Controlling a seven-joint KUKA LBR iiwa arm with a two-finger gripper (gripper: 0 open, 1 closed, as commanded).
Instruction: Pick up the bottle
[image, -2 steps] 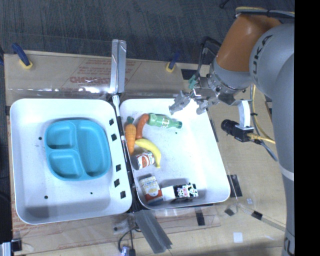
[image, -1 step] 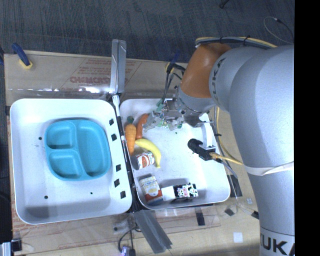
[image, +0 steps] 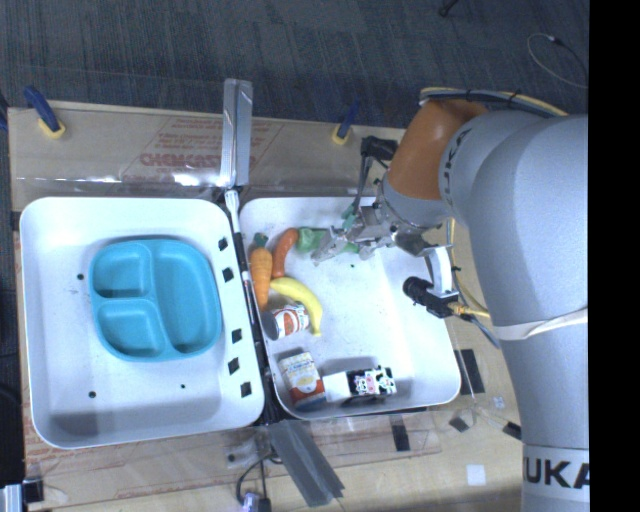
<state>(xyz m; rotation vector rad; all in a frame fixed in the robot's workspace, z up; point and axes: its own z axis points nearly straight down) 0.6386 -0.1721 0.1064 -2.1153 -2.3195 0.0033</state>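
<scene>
Bins white. Divided tray light blue. Carrots orange, banana yellow. Can red/white label. Carton black-and-white cow patches. Arm grey, orange band. Bench clamps blue.

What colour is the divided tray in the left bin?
The divided tray is light blue, seen clearly in the camera view, inside the left white bin.

**Even overhead light, soft focus**

You get bright, even light from above. The white bins run close to overexposed, their walls glaring pale. Shadows are soft and short, and one lies under the arm on the right bin's floor. The dark floor at the top stays dim. Small labels are blurred and unreadable, and fine detail is grainy throughout.
</scene>
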